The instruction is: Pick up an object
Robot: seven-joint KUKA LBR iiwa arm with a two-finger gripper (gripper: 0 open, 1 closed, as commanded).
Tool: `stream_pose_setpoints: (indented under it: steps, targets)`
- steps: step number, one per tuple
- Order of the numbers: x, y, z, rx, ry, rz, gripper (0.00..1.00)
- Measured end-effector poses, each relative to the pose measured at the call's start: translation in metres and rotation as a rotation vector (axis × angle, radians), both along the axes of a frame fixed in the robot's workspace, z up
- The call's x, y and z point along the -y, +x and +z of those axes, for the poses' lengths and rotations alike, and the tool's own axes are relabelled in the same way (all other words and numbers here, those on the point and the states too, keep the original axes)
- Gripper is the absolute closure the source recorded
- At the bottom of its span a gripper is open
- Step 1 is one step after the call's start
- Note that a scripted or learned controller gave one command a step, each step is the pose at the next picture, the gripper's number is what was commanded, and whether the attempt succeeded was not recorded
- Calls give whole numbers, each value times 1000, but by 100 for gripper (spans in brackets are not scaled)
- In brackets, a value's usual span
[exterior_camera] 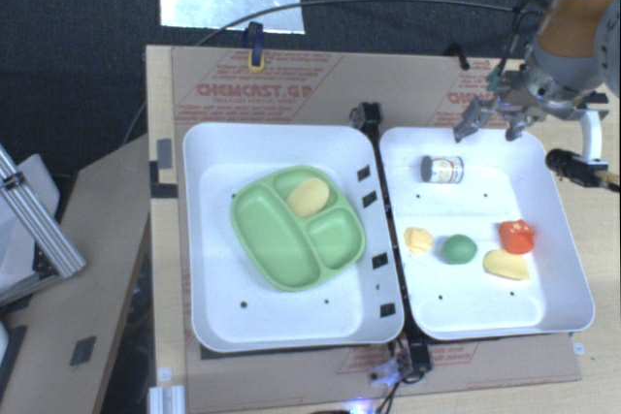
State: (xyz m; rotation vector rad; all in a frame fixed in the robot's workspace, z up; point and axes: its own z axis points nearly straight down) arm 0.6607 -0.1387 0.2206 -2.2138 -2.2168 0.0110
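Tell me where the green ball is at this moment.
The green ball lies in the right bin, toward its front, between a small yellow piece and a yellow fruit.

Single fixed cam is sitting above the bench, looking down at a slant, framing both white bins (291,139) below-left of the gripper (493,123), which is entering from top right.

The left bin (209,305) holds a tray (281,252) with a lemon (309,197) in its far compartment. In the right bin (553,305), a can (442,171) lies near the far edge; a block (418,239), ball (459,249), banana (506,265) and pepper (517,236) sit mid-bin.
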Motion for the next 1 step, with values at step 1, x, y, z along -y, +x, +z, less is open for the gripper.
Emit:
stream_pose_setpoints:
  steps: [1]
  targets:
    - [0, 3, 8, 13, -2, 2, 0]
